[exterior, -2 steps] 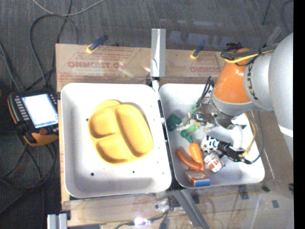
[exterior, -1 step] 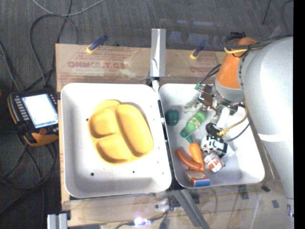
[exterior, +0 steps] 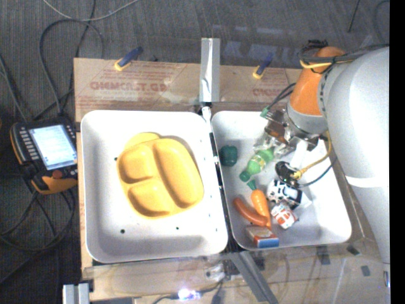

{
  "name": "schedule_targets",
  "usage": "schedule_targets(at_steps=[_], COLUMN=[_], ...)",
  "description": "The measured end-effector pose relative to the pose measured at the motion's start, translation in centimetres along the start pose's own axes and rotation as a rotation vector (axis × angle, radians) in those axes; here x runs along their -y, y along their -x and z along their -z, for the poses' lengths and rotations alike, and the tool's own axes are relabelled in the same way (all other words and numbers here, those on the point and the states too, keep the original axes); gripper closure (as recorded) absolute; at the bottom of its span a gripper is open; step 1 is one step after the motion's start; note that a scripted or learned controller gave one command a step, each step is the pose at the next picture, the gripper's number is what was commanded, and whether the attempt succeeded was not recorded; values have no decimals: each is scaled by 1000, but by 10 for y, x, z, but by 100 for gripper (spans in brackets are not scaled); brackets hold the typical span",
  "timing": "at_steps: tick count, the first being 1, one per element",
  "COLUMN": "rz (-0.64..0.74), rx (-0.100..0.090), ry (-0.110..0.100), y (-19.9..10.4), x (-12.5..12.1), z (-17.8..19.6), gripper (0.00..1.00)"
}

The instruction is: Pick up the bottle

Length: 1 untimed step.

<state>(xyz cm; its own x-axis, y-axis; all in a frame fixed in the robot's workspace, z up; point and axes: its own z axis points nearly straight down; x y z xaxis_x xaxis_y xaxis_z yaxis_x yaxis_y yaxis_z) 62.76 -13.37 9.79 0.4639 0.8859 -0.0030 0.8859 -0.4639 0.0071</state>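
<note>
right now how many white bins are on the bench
2. The left bin holds a yellow sectioned plate. The right bin holds the green bottle and other small items, with the gripper over its upper part.

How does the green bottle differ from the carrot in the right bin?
The bottle is green and pale; the carrot is orange. The bottle lies right under the gripper, while the carrot lies nearer the bin's front, beside the hot dog. The bottle looks longer than the carrot. Both lie flat in the right bin.
</note>
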Motion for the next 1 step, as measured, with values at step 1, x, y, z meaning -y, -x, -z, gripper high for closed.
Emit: schedule_targets(at_steps=[1], rz=[-186], rx=[3], ry=[-11], y=[-54], x=[32], z=[127], gripper=[100])
